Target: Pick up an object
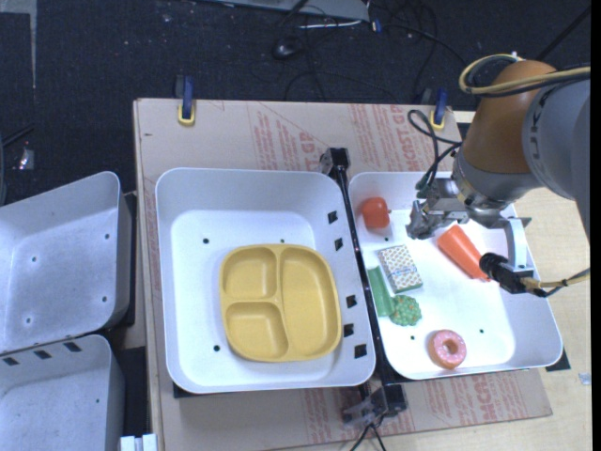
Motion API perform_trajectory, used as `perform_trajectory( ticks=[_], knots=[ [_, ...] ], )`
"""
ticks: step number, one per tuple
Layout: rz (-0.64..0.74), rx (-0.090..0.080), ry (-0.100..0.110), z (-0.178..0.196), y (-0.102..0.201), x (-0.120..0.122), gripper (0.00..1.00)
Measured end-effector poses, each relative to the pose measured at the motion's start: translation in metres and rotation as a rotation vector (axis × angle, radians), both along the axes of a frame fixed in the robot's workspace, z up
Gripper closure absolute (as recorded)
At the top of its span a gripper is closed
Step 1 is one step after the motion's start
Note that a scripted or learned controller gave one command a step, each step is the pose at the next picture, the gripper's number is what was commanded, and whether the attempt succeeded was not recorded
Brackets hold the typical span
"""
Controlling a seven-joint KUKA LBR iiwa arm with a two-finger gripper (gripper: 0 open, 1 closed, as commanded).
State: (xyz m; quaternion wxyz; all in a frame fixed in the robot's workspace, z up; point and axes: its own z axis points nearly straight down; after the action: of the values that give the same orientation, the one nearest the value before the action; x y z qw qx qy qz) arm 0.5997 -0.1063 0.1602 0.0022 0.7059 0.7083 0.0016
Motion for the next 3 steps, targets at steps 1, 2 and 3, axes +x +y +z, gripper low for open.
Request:
perform_trajectory(
  ticks=[1,2,3],
  knots=[
    [0.000,0.000,-0.001,0.054,0.000,0.001,1.00],
    [0.004,0.004,0.007,0.055,0.058,-0.013,1.00],
    [0.003,0.003,0.009,0.048,0.108,-0.039,1.00]
  ],
)
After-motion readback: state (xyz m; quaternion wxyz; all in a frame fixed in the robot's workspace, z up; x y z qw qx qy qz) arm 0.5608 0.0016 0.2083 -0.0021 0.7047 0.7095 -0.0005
